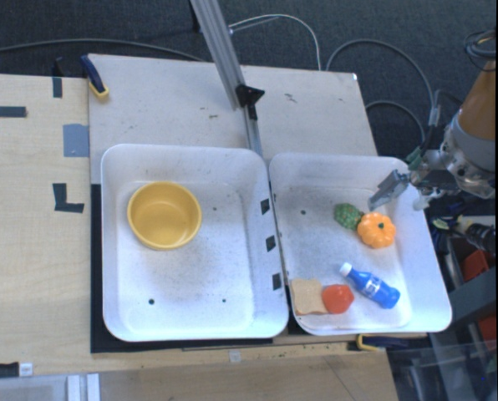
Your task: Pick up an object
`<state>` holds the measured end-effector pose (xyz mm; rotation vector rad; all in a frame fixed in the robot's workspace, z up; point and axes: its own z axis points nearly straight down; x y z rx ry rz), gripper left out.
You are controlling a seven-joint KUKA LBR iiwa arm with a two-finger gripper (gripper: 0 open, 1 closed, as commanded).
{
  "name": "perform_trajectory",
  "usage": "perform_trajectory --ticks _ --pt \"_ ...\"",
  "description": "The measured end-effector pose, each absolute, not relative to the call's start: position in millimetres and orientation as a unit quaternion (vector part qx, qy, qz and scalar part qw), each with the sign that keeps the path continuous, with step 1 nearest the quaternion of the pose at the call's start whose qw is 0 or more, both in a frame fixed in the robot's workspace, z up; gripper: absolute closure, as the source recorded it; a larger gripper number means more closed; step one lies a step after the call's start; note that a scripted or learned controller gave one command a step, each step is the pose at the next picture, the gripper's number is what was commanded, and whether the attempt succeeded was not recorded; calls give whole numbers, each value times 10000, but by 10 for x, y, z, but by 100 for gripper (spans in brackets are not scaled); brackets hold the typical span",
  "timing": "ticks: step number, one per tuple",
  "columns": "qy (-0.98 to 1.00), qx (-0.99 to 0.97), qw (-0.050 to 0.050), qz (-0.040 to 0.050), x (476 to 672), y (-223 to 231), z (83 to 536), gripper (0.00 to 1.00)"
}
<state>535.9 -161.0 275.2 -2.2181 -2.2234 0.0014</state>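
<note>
When choosing a target, take the orange toy pumpkin (pixel 376 230), lying in the right bin (pixel 424 266) touching a green piece (pixel 348 215), near the gripper (pixel 388 190). Expect a light, stiff, smooth, rounded body, probably prone to slipping. Close across the widest part, away from the green piece. Cannot tell whether gripper is apart or together.

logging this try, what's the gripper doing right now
Gripper: above the right bin, near the green item and pumpkin, holding nothing; open or shut cannot be told.
</note>
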Motion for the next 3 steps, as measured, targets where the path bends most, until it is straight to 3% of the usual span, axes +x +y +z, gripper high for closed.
perform_trajectory --ticks 1,3 --pt "-7079 -7063 4 4 5358 -1611 2753 0" --pt "-7074 -7068 22 20 5348 -1685 1711 0"
